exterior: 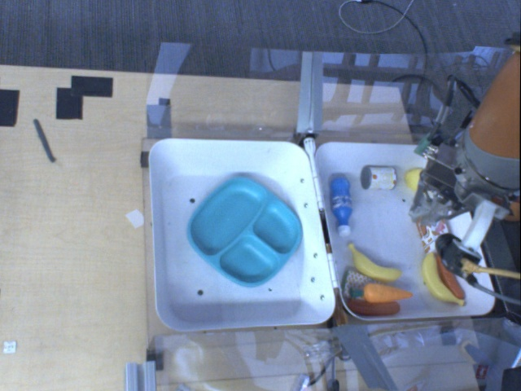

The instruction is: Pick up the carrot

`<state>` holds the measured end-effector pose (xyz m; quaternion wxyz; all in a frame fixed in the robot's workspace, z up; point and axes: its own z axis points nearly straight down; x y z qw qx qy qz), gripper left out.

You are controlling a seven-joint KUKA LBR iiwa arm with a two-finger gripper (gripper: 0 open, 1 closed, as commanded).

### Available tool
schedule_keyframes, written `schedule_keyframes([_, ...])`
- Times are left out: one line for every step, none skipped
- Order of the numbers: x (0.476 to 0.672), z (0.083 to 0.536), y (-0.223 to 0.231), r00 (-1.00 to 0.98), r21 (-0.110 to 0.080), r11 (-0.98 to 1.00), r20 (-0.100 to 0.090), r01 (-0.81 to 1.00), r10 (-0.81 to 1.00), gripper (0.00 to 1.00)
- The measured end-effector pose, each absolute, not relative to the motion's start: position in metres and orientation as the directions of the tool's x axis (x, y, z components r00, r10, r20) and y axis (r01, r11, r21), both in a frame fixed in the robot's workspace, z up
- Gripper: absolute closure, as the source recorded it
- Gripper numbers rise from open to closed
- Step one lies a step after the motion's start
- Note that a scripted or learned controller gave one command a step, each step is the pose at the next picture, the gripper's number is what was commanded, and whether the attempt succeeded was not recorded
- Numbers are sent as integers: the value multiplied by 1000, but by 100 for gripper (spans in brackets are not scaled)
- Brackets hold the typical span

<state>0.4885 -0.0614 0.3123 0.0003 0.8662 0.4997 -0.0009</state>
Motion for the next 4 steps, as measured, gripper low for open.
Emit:
schedule_keyframes([491, 355, -37, 750, 0, -750, -3, 661, 661, 100])
schedule_keyframes([489, 349, -52, 958, 2, -958, -3, 288, 288, 100])
schedule_keyframes([500, 333, -34, 968, 1, -968, -4, 250, 250, 100])
schedule_keyframes([503, 341, -34, 967, 2, -967, -7, 254, 254, 100])
